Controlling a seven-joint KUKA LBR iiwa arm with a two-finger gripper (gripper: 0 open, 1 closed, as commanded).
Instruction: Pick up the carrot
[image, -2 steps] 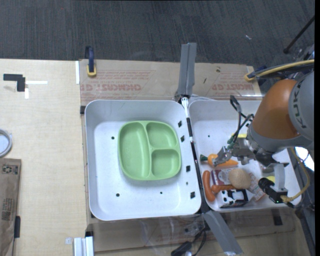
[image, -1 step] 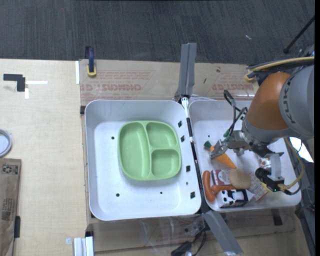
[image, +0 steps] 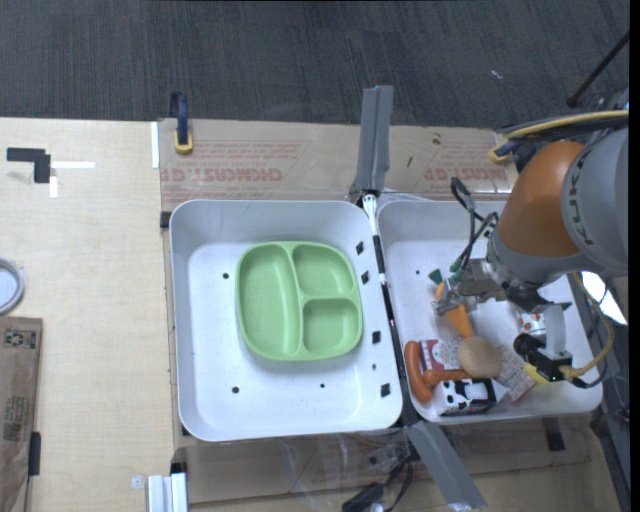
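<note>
Camera view: my tool (image: 452, 296) sits low over the carrot (image: 458, 320) in the right bin (image: 405, 235); grip state unreadable. I judge lift still pending.

carrot (image: 458, 320) mostly hidden under the gripper (image: 452, 292), arm (image: 560, 210) cut off at right edge, tape roll (image: 8, 288) cropped at left edge

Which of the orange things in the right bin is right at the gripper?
The carrot, the short orange piece with a green top just below the gripper. The other, a longer orange-red sausage-like item, lies lower, by the bin's left wall.
</note>
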